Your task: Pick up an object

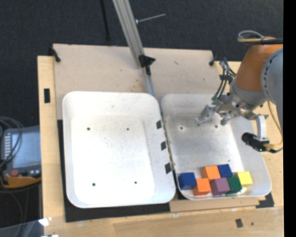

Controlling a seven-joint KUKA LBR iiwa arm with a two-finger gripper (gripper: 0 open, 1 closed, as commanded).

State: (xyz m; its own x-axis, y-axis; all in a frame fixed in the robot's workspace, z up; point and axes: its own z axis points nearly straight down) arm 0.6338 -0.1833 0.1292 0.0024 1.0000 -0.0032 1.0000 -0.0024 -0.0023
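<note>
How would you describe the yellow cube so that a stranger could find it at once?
Look at the right white bin, at its near edge, where a cluster of coloured cubes sits. The yellow cube is at the right end of that cluster, beside a green cube. It is the only yellow one.

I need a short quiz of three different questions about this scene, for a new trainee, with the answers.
1. True or false: the coloured blocks lie in the right bin.
2. Which block lies farthest toward the left bin? A) yellow B) blue C) green
3. Fill in: the pincer is over the ____ part of the right bin, apart from the blocks.

Key:
1. True; they sit bunched at its near edge.
2. B, the blue block; the yellow block is at the opposite end.
3. Far (upper in the camera view).
</note>
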